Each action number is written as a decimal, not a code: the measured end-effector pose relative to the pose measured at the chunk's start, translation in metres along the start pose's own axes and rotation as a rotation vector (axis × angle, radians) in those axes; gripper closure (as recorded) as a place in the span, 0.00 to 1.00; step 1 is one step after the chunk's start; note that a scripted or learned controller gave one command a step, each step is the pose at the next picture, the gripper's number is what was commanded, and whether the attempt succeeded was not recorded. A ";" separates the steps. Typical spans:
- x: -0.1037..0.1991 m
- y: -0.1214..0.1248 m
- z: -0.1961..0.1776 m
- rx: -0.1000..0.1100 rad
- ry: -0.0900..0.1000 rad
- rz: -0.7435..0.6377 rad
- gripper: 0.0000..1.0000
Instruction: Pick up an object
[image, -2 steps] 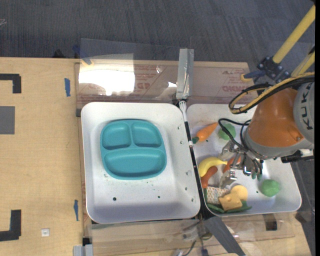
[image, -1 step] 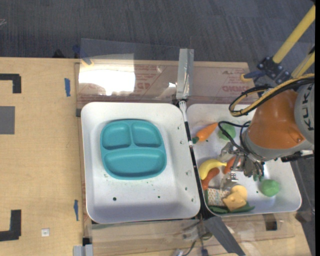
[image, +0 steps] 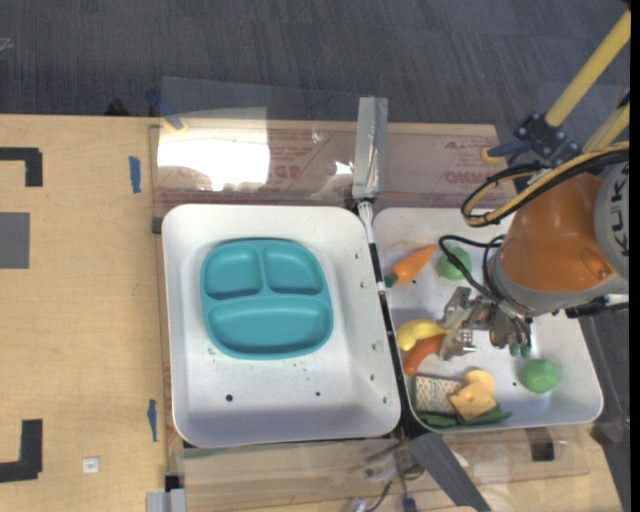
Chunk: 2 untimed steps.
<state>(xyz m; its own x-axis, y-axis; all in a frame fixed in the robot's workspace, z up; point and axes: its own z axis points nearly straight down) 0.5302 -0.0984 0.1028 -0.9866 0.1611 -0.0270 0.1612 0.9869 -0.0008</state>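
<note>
My gripper (image: 463, 325) hangs low over the middle of the right bin (image: 575, 345), below the orange wrist band. Just to its left lie a yellow toy fruit (image: 416, 332) and a red-orange piece (image: 425, 351), very close to the gripper's tip. An orange carrot (image: 411, 264) and a small green piece (image: 453, 266) sit at the bin's back left. A green ball (image: 540, 375) rests to the gripper's right. A yellow cheese wedge (image: 474, 393) lies near the front beside a striped item (image: 433, 391). Nothing is visibly held.
The left bin (image: 190, 390) holds a teal divided plate (image: 266, 299). A metal divider (image: 368, 150) stands at the back between the bins. Black and yellow cables (image: 500, 205) loop behind the arm. Cardboard bench surface (image: 70, 300) extends to the left.
</note>
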 end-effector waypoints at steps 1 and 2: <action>-0.079 0.041 -0.121 -0.003 0.011 -0.027 1.00; -0.080 0.042 -0.129 -0.004 0.011 -0.027 1.00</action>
<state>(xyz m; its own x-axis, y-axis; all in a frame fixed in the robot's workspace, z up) 0.6120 -0.0693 0.2336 -0.9908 0.1342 -0.0161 0.1342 0.9910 0.0023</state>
